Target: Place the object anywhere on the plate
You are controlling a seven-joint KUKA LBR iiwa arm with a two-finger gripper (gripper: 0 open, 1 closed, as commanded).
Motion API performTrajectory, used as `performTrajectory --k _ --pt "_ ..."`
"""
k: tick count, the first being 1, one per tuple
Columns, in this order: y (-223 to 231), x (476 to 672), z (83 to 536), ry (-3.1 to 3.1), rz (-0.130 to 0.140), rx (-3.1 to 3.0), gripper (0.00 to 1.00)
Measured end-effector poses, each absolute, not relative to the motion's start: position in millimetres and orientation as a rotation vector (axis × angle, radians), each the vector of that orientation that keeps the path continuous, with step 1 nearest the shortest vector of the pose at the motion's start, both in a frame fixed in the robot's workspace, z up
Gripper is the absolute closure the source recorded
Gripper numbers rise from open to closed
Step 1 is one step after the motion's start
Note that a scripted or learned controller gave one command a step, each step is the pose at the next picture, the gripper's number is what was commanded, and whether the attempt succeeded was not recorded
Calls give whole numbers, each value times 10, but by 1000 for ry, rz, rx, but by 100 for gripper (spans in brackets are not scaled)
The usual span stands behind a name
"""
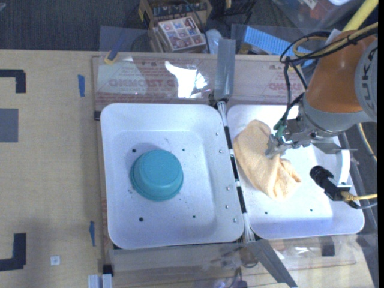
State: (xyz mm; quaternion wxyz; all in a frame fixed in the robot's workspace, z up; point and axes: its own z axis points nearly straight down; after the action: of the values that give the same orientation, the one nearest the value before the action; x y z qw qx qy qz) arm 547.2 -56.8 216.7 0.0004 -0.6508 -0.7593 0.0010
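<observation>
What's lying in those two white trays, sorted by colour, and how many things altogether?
Teal: 1, the round plate, upside down it seems, in the left bin
Yellow: 1, the crumpled cloth in the right bin
Total: 2

The gripper sits over the cloth's right edge.

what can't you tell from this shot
- Gripper: it sits over the yellow cloth in the right bin; any grip on the cloth is too small and blurred to tell.
- Cloth under the gripper: hidden by the arm.
- Teal plate in the left bin: looks like an upturned dish; its inside can't be seen.
- Arm: cut off by the right edge.
</observation>
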Motion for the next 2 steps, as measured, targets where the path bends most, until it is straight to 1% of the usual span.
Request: performTrajectory --k 1,2 --pt "-564 5481 2245 -2390 0 -2044 100" --pt "-34 5261 2205 -2745 1 -1525 100"
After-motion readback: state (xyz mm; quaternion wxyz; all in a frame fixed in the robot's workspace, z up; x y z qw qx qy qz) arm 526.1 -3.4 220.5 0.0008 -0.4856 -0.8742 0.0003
